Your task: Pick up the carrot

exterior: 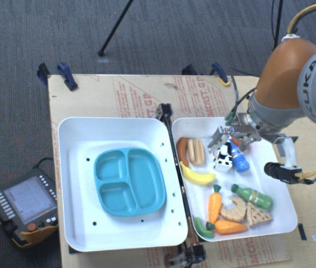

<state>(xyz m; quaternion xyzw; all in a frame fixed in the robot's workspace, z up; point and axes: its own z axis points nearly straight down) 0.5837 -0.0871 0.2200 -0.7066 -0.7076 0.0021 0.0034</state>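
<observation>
An orange carrot with a green top stands lengthwise in the right bin, near its front middle. A second orange carrot-like piece lies crosswise just in front of it, beside a green piece. My gripper hangs over the back half of the same bin, well behind the carrot, directly above a black-and-white cow carton and a blue bottle. Its fingers look spread and hold nothing.
The right bin also holds a hot dog, a banana, a green bottle, and bread slices touching the carrot's right side. The left bin carries a blue divided plate. A teach pendant lies off the bench at left.
</observation>
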